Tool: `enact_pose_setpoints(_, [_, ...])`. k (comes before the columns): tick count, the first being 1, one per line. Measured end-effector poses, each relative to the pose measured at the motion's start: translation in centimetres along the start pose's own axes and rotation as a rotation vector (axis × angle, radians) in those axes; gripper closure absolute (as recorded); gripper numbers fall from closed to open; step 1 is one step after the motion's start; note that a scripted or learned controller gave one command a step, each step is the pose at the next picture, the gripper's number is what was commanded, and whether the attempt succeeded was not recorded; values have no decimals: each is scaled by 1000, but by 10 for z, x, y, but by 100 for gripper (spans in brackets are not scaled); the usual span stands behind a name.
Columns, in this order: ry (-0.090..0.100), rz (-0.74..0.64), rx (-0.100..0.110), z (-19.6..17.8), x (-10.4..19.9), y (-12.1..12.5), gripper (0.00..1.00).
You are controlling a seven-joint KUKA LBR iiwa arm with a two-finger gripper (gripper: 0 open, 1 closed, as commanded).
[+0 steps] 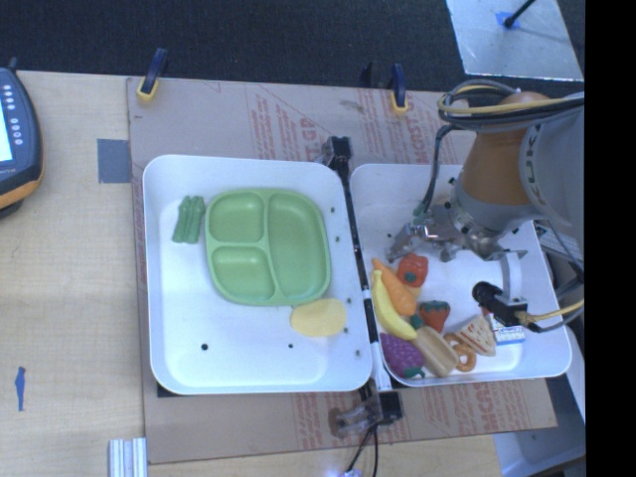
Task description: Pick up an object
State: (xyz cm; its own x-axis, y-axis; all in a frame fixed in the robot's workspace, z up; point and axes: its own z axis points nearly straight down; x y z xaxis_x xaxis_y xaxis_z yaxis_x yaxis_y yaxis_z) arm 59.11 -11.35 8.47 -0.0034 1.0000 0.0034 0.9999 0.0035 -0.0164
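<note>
Nearest, on the worktop (70, 296): the right bin (397, 192), with toy food piled at its near end. Purple grapes (397, 354), a pretzel (463, 351) and a strawberry (433, 315) there, with a banana (388, 309) and a carrot (397, 288) leaning along the left wall. Just past the carrot, a small red tomato (412, 269), right under the claw (429, 238). Cannot tell if the claw is wide or narrow. In the left bin (164, 266): a yellow chip (318, 317) near, a green plate (266, 244) in the middle, green beans (188, 219) beside it.
</note>
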Motion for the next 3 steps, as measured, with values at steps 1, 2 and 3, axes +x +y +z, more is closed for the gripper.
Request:
enact_pose_setpoints(1, [-4, 1, -10, -6, -8, -26, 0])
enact_pose_setpoints(2, [-5, -1, -11, -17, -9, -25, 100])
enact_pose_setpoints(3, [-3, -6, -26, -114, 41, 13, 100])
